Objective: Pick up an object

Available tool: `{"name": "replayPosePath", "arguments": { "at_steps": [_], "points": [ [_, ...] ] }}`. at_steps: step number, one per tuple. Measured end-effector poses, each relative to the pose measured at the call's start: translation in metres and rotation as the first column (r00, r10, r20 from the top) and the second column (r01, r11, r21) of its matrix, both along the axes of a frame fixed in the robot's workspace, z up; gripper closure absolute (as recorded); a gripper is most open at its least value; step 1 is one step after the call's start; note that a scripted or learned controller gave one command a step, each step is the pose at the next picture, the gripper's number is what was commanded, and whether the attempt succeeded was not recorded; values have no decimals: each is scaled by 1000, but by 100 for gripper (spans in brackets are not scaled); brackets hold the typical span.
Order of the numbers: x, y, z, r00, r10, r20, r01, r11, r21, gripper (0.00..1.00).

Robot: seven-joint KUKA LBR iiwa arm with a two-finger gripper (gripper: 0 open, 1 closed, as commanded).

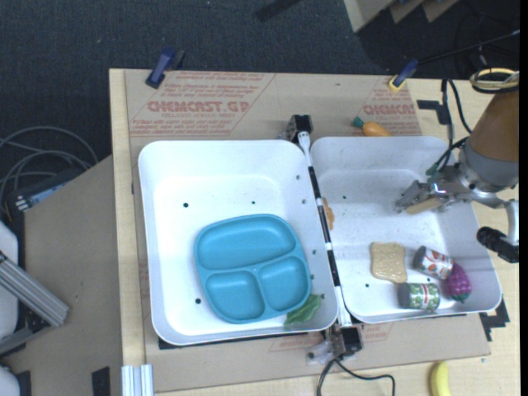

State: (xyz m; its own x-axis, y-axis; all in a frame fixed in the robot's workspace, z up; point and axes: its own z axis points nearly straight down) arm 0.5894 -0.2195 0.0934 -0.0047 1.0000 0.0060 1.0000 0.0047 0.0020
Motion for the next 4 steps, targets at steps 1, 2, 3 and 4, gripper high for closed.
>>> {"name": "replayPosePath", "arguments": {
  "at_steps": [1,2,3,4],
  "points": [
    [59,-1,87,1000,-3,1,3,1000,-8,0],
    [-46,-5,173,1000,-5,-1,5,1000,-7,0],
    [68,29,-9,1000,-3,-3,3,1000,-5,0],
    [47,-5,105,1000,-5,3,5,1000,-9,0]
  ]
}}
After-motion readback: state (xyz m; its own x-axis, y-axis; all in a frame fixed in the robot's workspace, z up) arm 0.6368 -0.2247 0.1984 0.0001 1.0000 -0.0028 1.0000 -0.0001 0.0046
